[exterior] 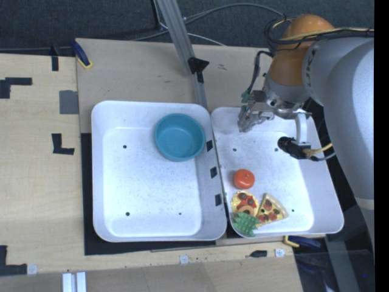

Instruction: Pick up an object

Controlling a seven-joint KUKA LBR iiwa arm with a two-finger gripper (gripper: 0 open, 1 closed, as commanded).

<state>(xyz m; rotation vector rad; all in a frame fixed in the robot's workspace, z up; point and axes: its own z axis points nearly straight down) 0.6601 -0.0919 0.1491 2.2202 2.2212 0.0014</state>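
Observation:
My gripper (244,125) hangs over the far left corner of the right bin (313,215), fingers pointing down, with nothing seen between them. A red tomato-like toy (244,178) lies in the middle of that bin, well nearer the front than the gripper. At the bin's front left are two toy pizza slices (270,208) and a green leafy toy (246,224). A blue bowl (179,137) sits in the far part of the left bin (121,218).
A metal pole (182,41) slants down from the top to the gap between the bins. A black cable part (295,147) hangs off the wrist over the right bin. The bulky grey arm (349,102) covers the right side.

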